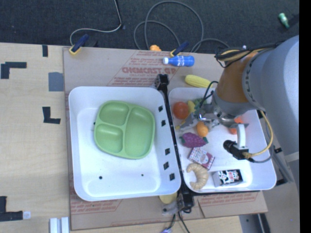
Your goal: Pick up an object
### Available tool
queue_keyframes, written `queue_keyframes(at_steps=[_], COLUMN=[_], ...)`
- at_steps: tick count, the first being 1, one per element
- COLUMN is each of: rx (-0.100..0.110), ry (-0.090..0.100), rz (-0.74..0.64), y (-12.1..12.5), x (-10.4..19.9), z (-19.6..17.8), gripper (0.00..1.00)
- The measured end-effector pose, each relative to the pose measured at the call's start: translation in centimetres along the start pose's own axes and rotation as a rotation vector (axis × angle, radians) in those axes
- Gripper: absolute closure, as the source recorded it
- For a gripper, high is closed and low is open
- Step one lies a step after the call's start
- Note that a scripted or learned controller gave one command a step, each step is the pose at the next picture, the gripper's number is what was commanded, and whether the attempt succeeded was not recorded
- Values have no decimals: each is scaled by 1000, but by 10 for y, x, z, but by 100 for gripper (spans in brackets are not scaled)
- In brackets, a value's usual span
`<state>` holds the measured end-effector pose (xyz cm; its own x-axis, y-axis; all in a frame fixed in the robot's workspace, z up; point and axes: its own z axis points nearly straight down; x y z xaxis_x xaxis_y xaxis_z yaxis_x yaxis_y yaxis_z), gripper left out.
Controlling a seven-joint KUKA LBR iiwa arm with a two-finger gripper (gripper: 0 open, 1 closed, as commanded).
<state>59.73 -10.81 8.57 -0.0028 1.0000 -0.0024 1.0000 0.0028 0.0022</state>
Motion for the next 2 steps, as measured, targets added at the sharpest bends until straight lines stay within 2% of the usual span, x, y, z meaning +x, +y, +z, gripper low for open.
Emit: queue_keyframes(at_steps=[1, 2], rx=[-3, -7], ry=[-2, 6], rz=[3, -8], y=[-1, 10], x=[-2, 84], z=[-11, -105], gripper=[100, 100])
